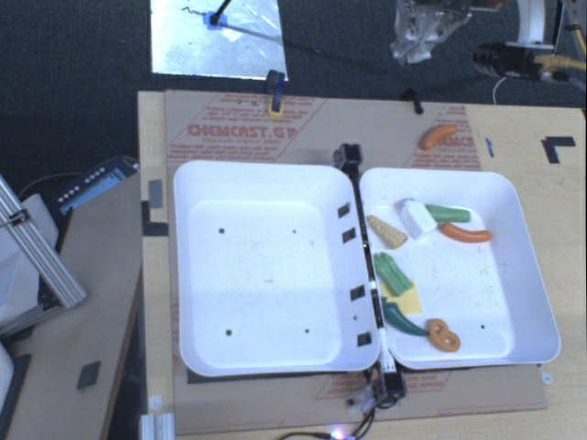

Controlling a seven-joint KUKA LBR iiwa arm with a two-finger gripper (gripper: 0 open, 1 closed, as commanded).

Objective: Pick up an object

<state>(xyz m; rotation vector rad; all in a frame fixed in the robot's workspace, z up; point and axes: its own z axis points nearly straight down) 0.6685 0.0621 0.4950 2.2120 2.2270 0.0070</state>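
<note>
The pincer (415, 49) hangs high at the top right of the camera view, above the dark floor beyond the far edge of the table (514, 122), and nothing sits between its fingers; whether they are parted or closed I cannot tell, since from here it reads as a pale, blurred cluster of metal. Everything worth picking lies nearer the camera and a little to the right of it, in the right bin (523, 273). The closest candidates are the white block (415, 217) and the green pepper (448, 214), which touch or nearly touch, with the orange sausage (466, 235) just beside them, its long axis running roughly left to right. The corn cone (387, 231) sits near the divider wall between the bins, pointing up and left. Further toward the camera lie the green pod (394, 274) on a yellow slice (407, 298), a dark green pepper (404, 320) and the pretzel (444, 335), the last two touching. A second orange sausage (438, 136) lies outside the bins on the table, nearest of all to the pincer. So the coming move would be a reach toward the camera and a long descent. The bin floor is smooth and white, with bare space on its right half, so the orange sausage in the bin looks the easiest approach, grasped across its short width; the pieces by the divider leave little room for a finger. The left bin (257, 273) holds nothing to aim for.
</note>
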